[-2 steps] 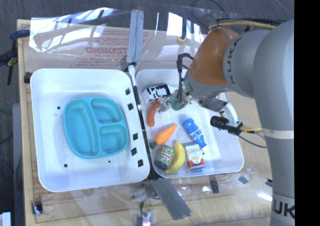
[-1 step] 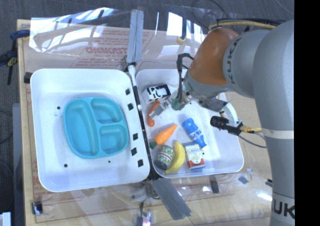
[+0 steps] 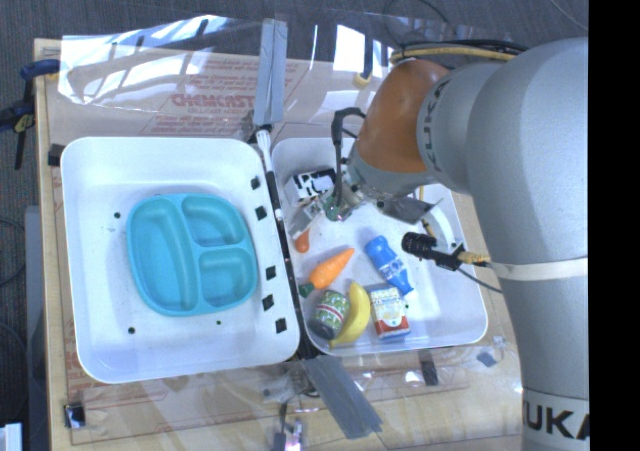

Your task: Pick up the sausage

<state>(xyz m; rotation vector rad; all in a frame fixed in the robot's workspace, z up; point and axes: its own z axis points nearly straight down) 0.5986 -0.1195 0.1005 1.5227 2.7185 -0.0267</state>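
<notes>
Sausage: you can take the small orange-red piece (image 3: 301, 239) near the left wall of the right bin (image 3: 470, 324) for it, though it is too small to be sure. It lies on the bin floor, just beside the divider between the bins.
Gripper: your gripper (image 3: 335, 205) hangs over the rear left part of the right bin, close behind the sausage and apart from it. You cannot tell how far it is spread, and nothing shows in its grasp.
Progress: judging by this, the pick is not yet done; the descent, the closing and the lift are all left.
Neighbours: the carrot (image 3: 332, 267) lies just in front of the sausage, toward the bin's middle. The blue bottle (image 3: 387, 264) lies to the right of the carrot. The banana (image 3: 352, 315), a dark can (image 3: 329, 314) and a small carton (image 3: 389, 312) crowd the front edge.
Edges: the left wall and the black clips (image 3: 270, 244) on the divider stand hard by the sausage, so you have little room on that side.
Open room: bare floor shows along the right side of the right bin, under the arm (image 3: 520, 139).
Left bin: the left bin (image 3: 90, 239) carries only a blue divided tray (image 3: 192, 252) in its middle, well apart from your work.
</notes>
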